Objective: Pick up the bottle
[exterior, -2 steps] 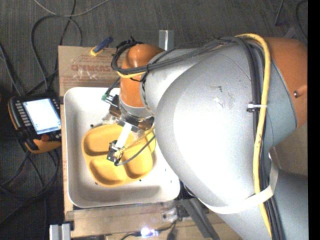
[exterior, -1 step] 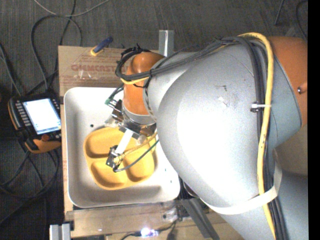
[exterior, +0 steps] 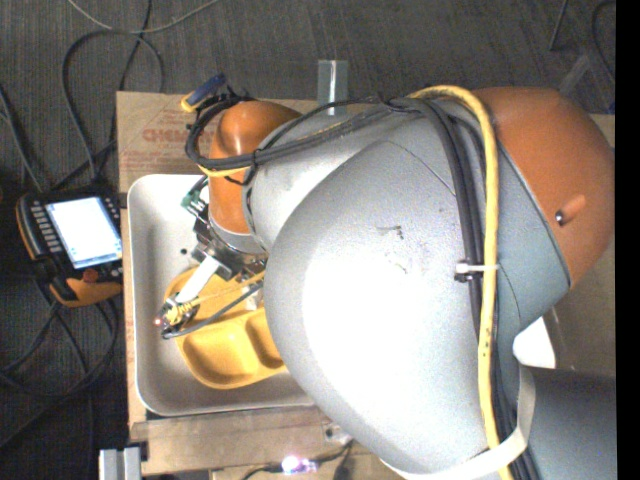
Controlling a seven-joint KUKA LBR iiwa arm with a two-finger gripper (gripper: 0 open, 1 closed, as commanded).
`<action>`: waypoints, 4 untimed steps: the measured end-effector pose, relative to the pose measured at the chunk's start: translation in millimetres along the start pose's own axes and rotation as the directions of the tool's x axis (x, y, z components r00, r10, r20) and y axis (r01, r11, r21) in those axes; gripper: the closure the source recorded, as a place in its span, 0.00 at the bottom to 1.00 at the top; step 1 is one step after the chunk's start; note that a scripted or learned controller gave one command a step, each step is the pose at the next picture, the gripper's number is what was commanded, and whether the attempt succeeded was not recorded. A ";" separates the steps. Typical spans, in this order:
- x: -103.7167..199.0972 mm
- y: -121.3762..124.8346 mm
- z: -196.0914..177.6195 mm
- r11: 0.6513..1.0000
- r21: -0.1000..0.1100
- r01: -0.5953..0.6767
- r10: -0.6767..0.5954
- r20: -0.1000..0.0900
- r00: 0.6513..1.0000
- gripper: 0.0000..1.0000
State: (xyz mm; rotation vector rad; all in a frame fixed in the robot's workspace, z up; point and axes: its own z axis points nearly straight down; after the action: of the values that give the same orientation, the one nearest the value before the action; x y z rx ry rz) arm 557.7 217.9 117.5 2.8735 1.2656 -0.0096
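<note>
Bottle — I'm not making one out; yellow thing [exterior: 228,353] lying in bin [exterior: 150,268], just below-left of gripper [exterior: 205,268]. Arm [exterior: 400,268] blocking most. Grip state: can't tell.

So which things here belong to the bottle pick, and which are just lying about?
Job: arm, gripper, white bin it reaches into.
Lying about: yellow object in that bin, handheld screen unit, floor cables, cardboard sheet.
</note>
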 end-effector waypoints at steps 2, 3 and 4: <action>-18.1 17.1 -6.9 0.928 0.000 -0.372 0.372 -0.016 0.928 0.00; 21.4 0.6 -63.4 0.976 0.002 -0.218 0.218 -0.001 0.976 0.00; 45.2 24.2 24.2 0.916 0.005 -0.401 0.401 -0.010 0.916 0.00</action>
State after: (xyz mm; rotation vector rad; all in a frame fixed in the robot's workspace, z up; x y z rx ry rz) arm 605.9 234.8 93.0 3.0770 0.6514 0.0054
